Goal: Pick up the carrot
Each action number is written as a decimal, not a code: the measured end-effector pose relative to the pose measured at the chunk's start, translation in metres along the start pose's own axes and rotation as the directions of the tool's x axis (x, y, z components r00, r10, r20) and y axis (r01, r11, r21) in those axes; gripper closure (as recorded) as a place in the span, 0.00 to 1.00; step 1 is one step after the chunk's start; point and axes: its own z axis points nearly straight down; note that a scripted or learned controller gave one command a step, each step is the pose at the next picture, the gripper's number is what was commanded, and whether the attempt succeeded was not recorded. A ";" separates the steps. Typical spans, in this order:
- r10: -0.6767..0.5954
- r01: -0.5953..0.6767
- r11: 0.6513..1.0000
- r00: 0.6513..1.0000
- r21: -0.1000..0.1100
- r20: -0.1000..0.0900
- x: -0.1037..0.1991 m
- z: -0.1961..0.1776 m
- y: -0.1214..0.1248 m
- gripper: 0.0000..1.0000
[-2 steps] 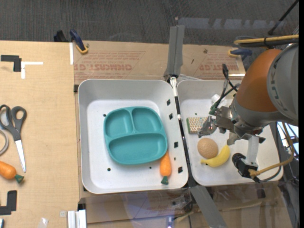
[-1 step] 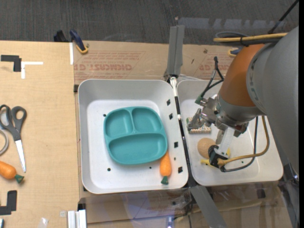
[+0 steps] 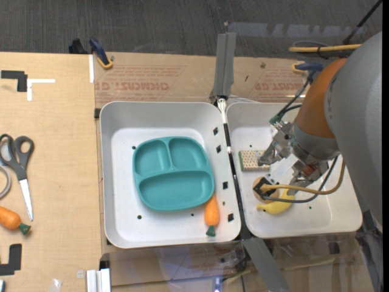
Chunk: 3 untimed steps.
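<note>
The carrot [image 3: 211, 212] lies just off the plate's [image 3: 174, 174] lower right corner, its green end pointing away from the plate; a second carrot [image 3: 8, 218] sits on the bench [image 3: 48, 163], well left of the plate. My gripper [image 3: 268, 158] hangs well right of the plate; I cannot tell how its jaws stand. I'd bring it across, set the jaws across the carrot's width, and come down clear of the plate's rim.

Bench [image 3: 55, 132], pale wood. A left bin [image 3: 115, 175] and a right bin [image 3: 331, 215], both white, are set side by side on it. Scissors [image 3: 20, 174] and a carrot [image 3: 8, 218] are laid at its left edge.
</note>
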 end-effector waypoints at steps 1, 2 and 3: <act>-0.005 0.005 1.000 1.000 0.003 0.006 0.000 -0.008 0.000 1.00; -0.005 0.005 1.000 1.000 0.003 0.006 0.000 -0.007 0.000 0.00; -0.009 0.009 1.000 1.000 0.005 0.011 -0.001 -0.015 0.000 1.00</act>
